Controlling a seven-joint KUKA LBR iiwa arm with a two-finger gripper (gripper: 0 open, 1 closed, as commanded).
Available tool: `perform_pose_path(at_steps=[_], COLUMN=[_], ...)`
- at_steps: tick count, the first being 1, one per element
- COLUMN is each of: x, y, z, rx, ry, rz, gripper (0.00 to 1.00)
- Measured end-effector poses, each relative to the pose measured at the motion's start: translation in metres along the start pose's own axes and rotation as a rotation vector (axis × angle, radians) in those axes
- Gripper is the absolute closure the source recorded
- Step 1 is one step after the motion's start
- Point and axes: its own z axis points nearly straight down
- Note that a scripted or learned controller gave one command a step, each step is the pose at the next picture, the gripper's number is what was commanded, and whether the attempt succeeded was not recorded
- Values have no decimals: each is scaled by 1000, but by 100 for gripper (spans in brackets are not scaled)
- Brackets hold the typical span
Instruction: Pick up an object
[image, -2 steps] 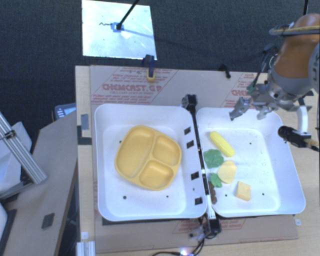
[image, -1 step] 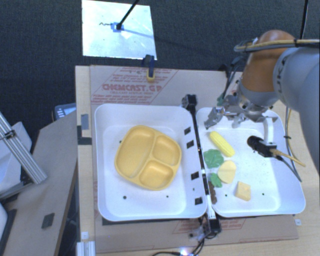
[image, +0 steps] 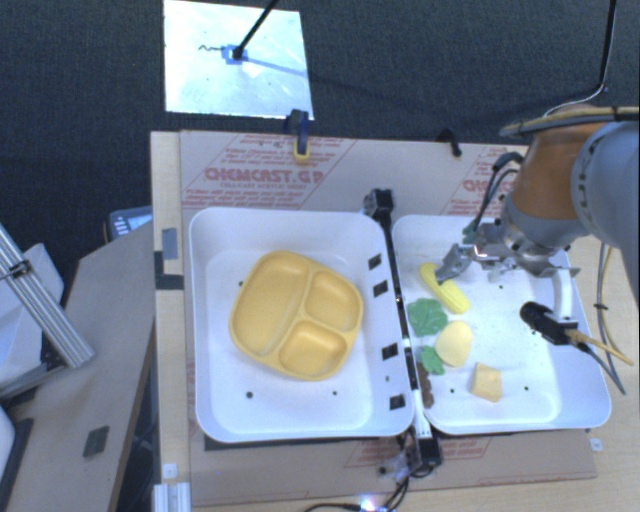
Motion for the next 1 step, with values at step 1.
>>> perform_pose_path(at_steps=[1], x=[9], y=[-29], z=[52], rx=[-3], ry=[2], rz=[-3], gripper=[0])
